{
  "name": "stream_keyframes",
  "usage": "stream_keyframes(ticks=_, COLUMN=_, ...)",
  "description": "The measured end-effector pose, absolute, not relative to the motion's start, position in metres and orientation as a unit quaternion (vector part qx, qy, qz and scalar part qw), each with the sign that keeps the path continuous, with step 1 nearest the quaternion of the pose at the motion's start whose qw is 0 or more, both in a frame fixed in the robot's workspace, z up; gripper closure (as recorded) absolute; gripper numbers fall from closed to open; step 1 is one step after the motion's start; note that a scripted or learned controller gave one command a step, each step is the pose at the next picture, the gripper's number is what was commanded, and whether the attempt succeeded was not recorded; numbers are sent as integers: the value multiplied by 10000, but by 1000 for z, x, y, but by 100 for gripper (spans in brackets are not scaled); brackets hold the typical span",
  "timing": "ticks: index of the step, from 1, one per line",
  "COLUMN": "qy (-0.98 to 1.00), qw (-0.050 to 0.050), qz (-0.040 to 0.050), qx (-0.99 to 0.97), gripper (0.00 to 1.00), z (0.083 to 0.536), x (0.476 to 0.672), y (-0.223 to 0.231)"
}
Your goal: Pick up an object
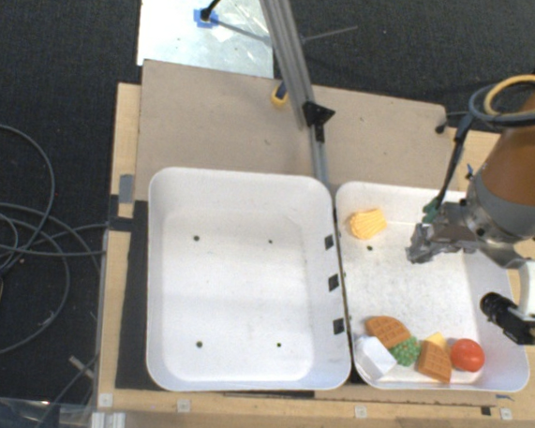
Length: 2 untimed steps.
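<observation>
Yellow corn piece [367, 224] sits alone by the right bin's [506, 377] far wall, so your claw [421, 249] hovers beside it; can't tell its state.

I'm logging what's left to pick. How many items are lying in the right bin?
6: a yellow item near the far left corner; along the near edge a white block, brown piece, green piece, orange wedge, red ball. More may hide behind them.

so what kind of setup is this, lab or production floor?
Most likely a robotics lab bench for bin-picking trials: a grey arm over two white bins, toy food such as a tomato and a yellow piece as test objects, loose cables on the floor.
</observation>
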<state>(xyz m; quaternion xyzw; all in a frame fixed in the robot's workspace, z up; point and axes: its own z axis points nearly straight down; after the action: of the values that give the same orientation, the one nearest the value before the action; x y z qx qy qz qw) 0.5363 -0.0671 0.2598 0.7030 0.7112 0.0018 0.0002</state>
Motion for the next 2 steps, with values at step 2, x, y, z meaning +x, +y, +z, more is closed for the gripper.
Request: stream_keyframes(ticks=2, qy=7106, qw=3, qz=16, qx=7036, gripper=100, z=266, x=564, y=28)
